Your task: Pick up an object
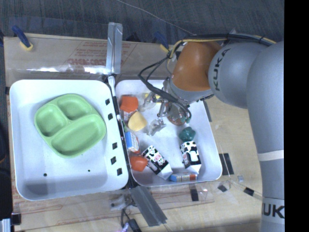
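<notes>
From above, the tabletop (231, 129) carries two shallow white bins side by side. The left bin (29, 178) holds a green divided plate (70, 124), lying flat toward the bin's upper left part. The right bin (210, 149) holds a scatter of small things: an orange block (128, 103) near its upper left corner, a yellow lump (137, 122) just below it, a small red-orange piece (138, 163) at the lower left, two black-and-white cow-patterned cartons (158, 161) (191, 154) lying tilted in the lower half, a dark green lump (187, 133) just above the right carton, and a thin marker (183, 177) with a red tip along the bottom wall. The grey arm (251, 76) reaches in from the right, its orange band (193, 66) above the upper part of the right bin, with black cables looping around it. The gripper (170, 114) hangs over the upper middle of that bin, its fingers pointing down among shiny metal parts; how far apart they stand cannot be told, and nothing can be made out between them. The dark green lump sits just beside and below the gripper, and the yellow lump lies near it on the left.
</notes>
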`<state>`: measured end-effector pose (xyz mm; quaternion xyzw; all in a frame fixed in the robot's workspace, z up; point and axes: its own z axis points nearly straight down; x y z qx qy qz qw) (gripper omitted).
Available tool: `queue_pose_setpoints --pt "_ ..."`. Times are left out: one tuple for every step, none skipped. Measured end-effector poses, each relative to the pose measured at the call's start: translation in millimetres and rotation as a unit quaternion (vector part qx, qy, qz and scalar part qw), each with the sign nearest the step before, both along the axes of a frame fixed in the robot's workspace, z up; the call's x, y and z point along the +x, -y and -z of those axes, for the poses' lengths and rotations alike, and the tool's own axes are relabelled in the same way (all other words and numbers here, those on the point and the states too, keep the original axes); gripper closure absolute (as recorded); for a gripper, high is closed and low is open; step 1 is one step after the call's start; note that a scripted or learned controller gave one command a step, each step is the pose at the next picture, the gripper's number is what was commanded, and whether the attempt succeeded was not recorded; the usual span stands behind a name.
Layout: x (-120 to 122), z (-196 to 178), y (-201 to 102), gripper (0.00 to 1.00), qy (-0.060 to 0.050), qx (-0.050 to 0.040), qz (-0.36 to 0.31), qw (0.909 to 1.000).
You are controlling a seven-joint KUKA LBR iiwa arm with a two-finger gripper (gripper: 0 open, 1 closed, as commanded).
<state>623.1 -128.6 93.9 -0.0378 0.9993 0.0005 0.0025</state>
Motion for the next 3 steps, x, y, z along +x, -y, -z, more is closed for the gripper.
queue_pose_setpoints --pt "-38 2 58 0.0 -0.003 -0.0011 -0.035 0.9994" --pt "-85 -1 -36 0.0 0.001 -0.0036 -0.11 0.9939" --pt "-97 -45 30 0.0 0.0 -0.0025 -0.238 0.9713"
